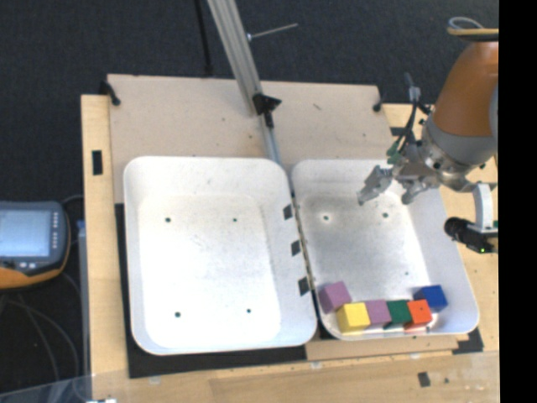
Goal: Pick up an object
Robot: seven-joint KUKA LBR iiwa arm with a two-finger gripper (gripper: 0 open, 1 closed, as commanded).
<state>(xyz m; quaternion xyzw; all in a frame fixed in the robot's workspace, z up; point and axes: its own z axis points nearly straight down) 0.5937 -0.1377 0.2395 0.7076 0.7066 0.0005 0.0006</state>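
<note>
Claw point(390, 188) open, empty, well beyond blocks point(382, 311) huddled against right bin point(369, 242) wall; risk: fingers jamming between neighbours.

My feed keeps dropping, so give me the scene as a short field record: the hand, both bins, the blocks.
hand: above the far part of the right bin, nothing between its fingers
hand fingers: spread apart
right bin: holds all the blocks, bunched along its near edge
blocks: purple block, yellow block, second purple block, green block, orange block, blue block
left bin: white, speckled floor
task state: no block lifted yet
</note>
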